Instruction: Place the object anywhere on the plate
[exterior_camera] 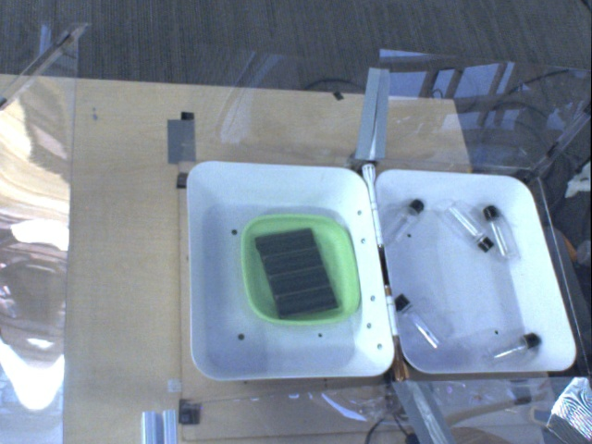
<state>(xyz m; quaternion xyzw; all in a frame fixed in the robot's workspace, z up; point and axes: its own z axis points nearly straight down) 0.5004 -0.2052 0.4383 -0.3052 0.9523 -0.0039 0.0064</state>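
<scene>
Dark ridged block (295, 273) lying flat on the green plate (344, 248) in the left bin (208, 276), centre-left of frame (placement apparently done, nothing left but clearing off), clear vials (495, 232) scattered in the right bin (546, 276), hand's state impossible to tell.

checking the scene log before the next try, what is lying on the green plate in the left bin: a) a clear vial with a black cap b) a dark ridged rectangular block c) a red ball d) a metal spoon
b: a dark ridged rectangular block lies on the green plate in the left bin; the clear black-capped vials lie in the right bin.
</scene>
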